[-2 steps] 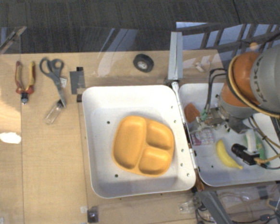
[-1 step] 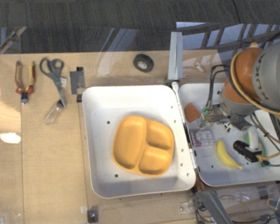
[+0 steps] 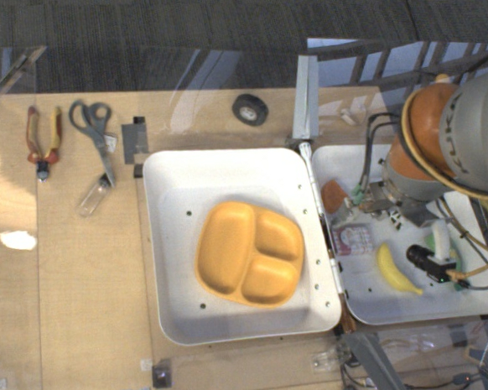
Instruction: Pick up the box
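Fingers: you can't tell from this angle whether they're open or closed, because the wrist housing sits over them. The gripper (image 3: pixel 379 203) hangs over the right bin (image 3: pixel 421 312), in its back-left part. The arm (image 3: pixel 475 138) comes in across that bin's right edge, orange band up.

The box (image 3: pixel 353 240) is small and pale with pinkish print. It lies flat on the right bin's floor, close against the left wall and about midway along it. It sits just front-left of the gripper. It's close, but you can't tell whether they touch, and it isn't visibly between the jaws.

Other things in the right bin:
- A brown-red lump (image 3: pixel 334 195) lies by the left wall toward the back-left corner, just left of the gripper.
- A banana (image 3: pixel 395 269) lies toward the front edge, right of the box and apart from it, curved with its ends pointing back and front-right.

The left bin (image 3: pixel 175 178) holds one yellow plate (image 3: pixel 250 252) with three compartments. It's roughly centred, a bit nearer the right wall, and not touching any wall.

On the bench (image 3: pixel 66 288), toward the back-left corner:
- Pliers (image 3: pixel 42 138) with red handles are nearest the left edge.
- Scissors (image 3: pixel 96 134) are just right of the pliers, handles toward the back.
- A tape roll (image 3: pixel 250 109), black, sits behind the left bin's back edge, near its right end.
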Motion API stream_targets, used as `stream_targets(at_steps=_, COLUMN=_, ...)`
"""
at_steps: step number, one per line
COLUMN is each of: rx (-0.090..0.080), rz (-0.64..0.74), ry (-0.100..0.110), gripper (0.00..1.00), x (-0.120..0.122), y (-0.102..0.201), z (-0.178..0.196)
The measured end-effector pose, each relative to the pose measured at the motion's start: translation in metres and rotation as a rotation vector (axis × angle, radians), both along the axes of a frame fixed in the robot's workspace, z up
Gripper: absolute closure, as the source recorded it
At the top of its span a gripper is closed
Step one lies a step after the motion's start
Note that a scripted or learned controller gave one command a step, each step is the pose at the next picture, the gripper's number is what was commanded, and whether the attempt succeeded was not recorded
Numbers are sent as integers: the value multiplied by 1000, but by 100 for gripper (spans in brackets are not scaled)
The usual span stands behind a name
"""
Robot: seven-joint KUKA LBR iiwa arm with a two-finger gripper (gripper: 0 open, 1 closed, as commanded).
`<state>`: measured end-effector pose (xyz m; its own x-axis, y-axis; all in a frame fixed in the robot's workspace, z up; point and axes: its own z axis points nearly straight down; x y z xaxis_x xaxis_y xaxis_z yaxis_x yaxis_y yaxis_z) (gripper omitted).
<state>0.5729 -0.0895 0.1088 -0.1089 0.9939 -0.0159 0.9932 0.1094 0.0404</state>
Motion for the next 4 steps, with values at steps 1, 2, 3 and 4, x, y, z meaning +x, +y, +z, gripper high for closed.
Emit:
stream_targets(at_steps=1, rx=4, rz=141, ry=7, gripper=0, x=-19, y=-4, z=-12)
stream_targets(at_steps=2, rx=6, rz=39, ry=14, gripper=0, x=-20, y=-1, z=-13)
stream_targets(at_steps=3, rx=4, rz=43, ry=2, gripper=100, x=-16, y=0, z=-1)
stream_targets(at_steps=4, rx=5, rz=43, ry=3, gripper=0, x=-16, y=0, z=-1)
